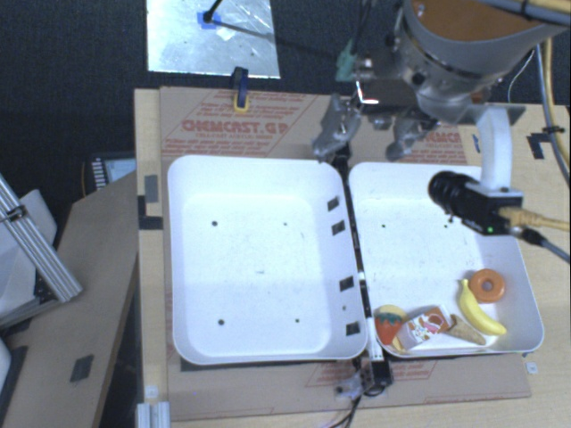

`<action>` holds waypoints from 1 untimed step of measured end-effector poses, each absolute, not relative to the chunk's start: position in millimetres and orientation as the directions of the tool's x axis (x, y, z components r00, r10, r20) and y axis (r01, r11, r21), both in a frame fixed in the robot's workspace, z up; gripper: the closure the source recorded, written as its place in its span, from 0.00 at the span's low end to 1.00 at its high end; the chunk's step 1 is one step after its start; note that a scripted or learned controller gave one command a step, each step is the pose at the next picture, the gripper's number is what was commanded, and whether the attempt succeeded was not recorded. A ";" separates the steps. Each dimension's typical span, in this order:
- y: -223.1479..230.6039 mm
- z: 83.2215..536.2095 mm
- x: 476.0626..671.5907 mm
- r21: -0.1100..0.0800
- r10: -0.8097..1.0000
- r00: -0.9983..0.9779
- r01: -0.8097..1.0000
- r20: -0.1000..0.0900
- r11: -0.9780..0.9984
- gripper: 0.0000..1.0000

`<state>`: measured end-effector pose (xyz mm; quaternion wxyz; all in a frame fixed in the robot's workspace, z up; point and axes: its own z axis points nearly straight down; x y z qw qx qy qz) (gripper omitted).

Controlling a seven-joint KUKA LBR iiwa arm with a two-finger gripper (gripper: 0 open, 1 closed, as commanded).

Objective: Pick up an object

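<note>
Banana (480, 308) lies in the right bin's (406, 239) near corner, well apart from the wide-spread, unladen claw (370, 141).

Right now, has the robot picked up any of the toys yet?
Not yet. The claw is up by the far rims of the bins with nothing between its fingers. The banana, orange ring and other toys all lie in the near corner of the right bin. Reaching down and grabbing one is left.

Foil sheet (212, 23) w/ blue tape (207, 18) (top), yellow clamp (241, 91) below.
</note>
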<state>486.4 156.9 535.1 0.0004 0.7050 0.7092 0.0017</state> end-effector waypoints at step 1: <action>172.6 535.1 486.4 0.002 1.000 -0.006 1.000 0.002 0.006 0.00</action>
